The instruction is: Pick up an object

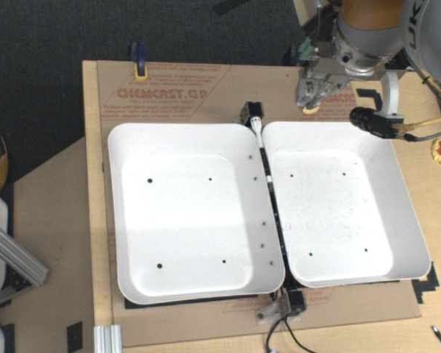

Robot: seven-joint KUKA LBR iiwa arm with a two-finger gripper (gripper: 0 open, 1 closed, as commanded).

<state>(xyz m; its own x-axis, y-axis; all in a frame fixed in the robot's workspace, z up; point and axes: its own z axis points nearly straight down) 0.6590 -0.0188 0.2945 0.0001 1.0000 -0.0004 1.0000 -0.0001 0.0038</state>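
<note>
My gripper (309, 103) hangs over the cardboard just behind the back left corner of the right bin (397, 197). Its metal fingers (306, 93) point down and stand close together. A small tan, rounded object (309, 109) shows pinched at their tips, held a little above the bench. The grey arm with its orange band (375, 6) comes in from the upper right.
The left bin (125, 197) lies beside the right one, with a black strip (268, 190) joining them. A black fitting with a cable (375, 121) juts out by the right bin's back edge. A blue clamp (139, 54) sits at the cardboard's back left.
</note>
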